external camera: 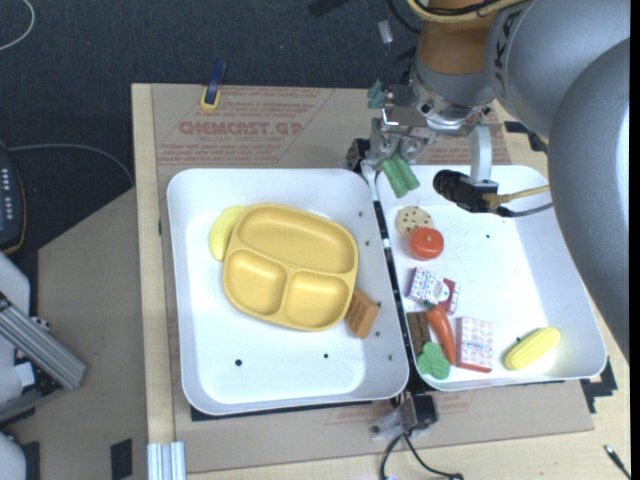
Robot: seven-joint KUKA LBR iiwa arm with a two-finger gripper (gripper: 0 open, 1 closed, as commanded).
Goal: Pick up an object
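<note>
My gripper hangs over the far end of the divider between the two white bins. It is shut on a small green object, which sticks out below the fingers, lifted off the bin floor. Just below it in the right bin lie a chocolate-chip cookie and a red tomato. Nearer the front are a pink-and-white packet, a carrot, a red-and-white packet and a yellow corn cob.
The left bin holds a big yellow divided plate, a yellow piece half under its left rim, and a brown wafer by the divider. A dark bar and a green leaf sit beside the carrot.
</note>
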